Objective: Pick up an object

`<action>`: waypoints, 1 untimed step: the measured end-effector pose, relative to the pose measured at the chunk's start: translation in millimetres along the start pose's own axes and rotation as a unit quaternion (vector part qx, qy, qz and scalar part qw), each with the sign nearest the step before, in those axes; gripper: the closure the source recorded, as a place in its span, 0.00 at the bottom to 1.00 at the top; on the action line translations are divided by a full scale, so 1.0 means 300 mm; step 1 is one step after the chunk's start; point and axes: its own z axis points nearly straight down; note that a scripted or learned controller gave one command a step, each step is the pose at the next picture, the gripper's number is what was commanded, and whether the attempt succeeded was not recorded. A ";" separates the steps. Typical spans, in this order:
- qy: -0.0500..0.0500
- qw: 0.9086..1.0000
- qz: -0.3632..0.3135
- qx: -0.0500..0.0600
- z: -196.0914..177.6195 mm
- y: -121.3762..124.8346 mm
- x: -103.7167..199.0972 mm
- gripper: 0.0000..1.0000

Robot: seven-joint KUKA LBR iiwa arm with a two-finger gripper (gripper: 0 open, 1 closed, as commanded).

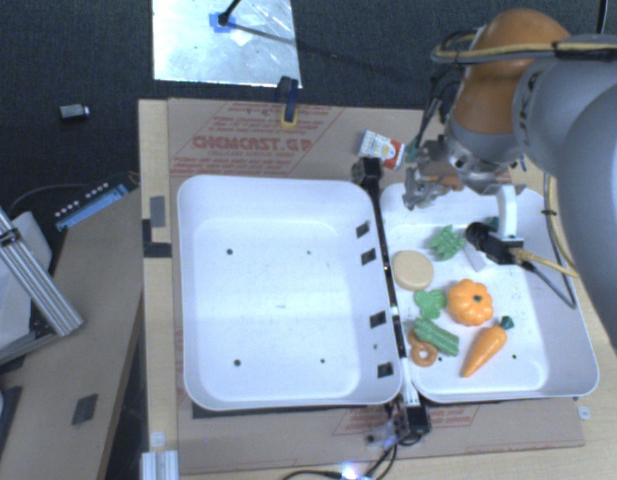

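The end effector (pixel 420 190) is hovering over the right bin's (pixel 563 368) far-left corner; its grip I cannot tell. The pumpkin (pixel 469 302) is sitting mid-bin, looking light, hard, slick; pinching across its ribs seems best.

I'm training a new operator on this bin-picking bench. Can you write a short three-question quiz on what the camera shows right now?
1. True or false: the carrot lies in the left bin.
2. Which thing lies closest to the divider between the bins? A) pumpkin B) round tan disc C) carrot
3. Fill in: the gripper hangs over the ______ corner of the right bin, as the camera sees it.

Key
1. False; it lies in the right bin, near the front.
2. B
3. Far left, beside the divider and away from the toys.
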 end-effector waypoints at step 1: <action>-0.001 1.000 0.003 -0.002 -0.414 0.052 0.093 1.00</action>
